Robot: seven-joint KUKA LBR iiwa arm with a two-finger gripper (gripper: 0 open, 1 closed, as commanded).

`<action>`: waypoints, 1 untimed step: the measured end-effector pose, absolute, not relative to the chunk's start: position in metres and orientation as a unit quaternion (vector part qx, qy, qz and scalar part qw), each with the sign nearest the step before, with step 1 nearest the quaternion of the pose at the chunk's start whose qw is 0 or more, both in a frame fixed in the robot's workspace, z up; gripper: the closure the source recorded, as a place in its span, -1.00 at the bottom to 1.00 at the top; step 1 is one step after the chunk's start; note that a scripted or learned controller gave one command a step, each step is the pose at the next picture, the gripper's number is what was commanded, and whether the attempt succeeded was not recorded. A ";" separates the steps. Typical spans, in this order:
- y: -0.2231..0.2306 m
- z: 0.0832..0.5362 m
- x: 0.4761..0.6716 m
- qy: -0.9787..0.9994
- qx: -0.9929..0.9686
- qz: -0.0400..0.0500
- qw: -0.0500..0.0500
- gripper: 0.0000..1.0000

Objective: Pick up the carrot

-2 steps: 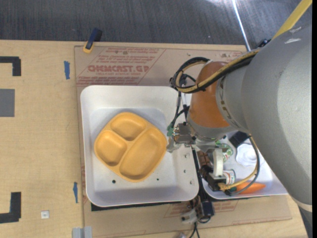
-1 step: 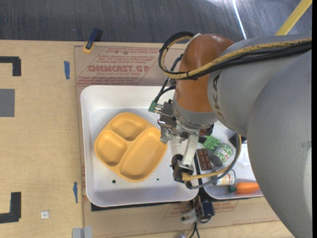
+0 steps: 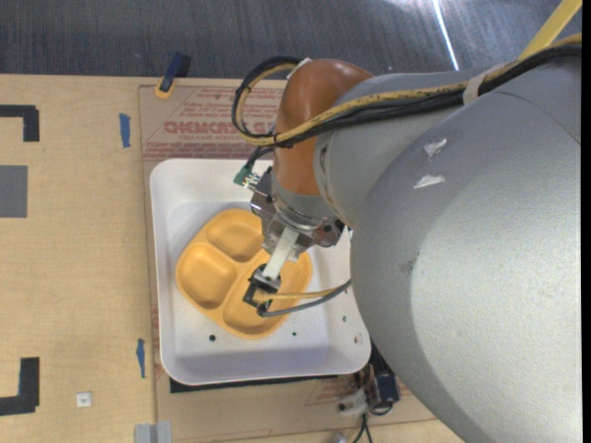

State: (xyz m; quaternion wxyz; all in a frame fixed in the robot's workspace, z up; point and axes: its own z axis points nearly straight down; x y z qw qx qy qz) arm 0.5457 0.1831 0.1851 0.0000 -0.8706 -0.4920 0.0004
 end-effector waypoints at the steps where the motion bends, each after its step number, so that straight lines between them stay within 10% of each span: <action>1: 0.172 0.254 0.561 -0.455 -0.891 0.000 0.000 1.00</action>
